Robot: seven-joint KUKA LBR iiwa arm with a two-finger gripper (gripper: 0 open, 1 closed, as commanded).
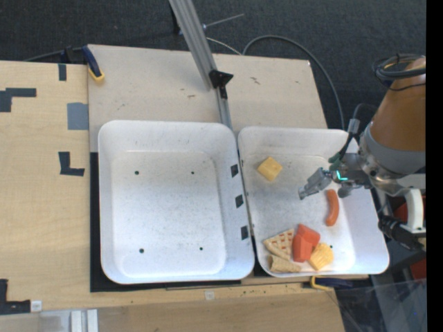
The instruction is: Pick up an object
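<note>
My shallow white right-hand bin (pixel 291 144) holds the candidates. My grey two-finger pincer (pixel 320 183) hovers released, grasping nothing, just beside the slim orange-red sausage-shaped toy (pixel 332 207). Approach step; next I judge: descend, straddle, clench.

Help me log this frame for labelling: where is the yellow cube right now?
The yellow cube lies in the right bin, toward its upper left, apart from the gripper to its right and the orange sausage further right.
</note>
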